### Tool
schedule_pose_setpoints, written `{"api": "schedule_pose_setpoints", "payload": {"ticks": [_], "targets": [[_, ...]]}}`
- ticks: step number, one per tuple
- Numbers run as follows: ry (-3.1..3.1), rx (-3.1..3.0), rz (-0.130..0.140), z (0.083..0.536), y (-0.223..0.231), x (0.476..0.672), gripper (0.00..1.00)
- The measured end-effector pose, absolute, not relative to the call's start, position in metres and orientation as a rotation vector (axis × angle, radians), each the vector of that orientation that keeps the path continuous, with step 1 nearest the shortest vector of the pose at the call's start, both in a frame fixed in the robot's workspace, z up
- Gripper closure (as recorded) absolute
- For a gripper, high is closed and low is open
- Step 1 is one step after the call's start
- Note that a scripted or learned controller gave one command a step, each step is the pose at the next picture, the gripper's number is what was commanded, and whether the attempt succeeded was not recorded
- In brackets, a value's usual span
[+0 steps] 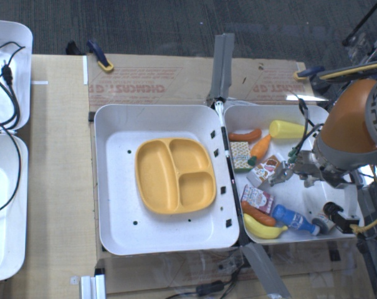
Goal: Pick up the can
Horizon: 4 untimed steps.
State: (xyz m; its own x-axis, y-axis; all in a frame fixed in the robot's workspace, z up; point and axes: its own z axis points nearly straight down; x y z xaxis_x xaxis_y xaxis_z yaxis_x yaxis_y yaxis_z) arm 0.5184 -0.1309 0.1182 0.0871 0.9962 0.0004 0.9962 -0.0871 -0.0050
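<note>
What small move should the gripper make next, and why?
Probably lower a little onto the can. The gripper sits at the can's right edge in the right bin, and nothing visible shows a grasp yet. The carrot and carton lie close, so go gently.

A yellow divided plate point(176, 174) is seen in the left bin point(107, 185); a banana point(263, 228), blue bottle point(295, 220), carrot point(260, 146) and sausage point(245, 134) are scattered across the right bin point(313, 198).
</note>
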Motion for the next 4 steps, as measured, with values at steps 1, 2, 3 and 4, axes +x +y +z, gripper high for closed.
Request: {"api": "schedule_pose_setpoints", "payload": {"ticks": [1,2,3,4], "targets": [[-2.258,-2.184,0.001,0.159,-0.146,0.569,0.00],[-2.253,-2.193,0.002,0.285,-0.141,0.619,0.00],[-2.315,-2.120,0.004,0.133,-0.116,0.620,0.00],[-2.268,-2.173,0.001,0.092,-0.123,0.546,0.00]]}}
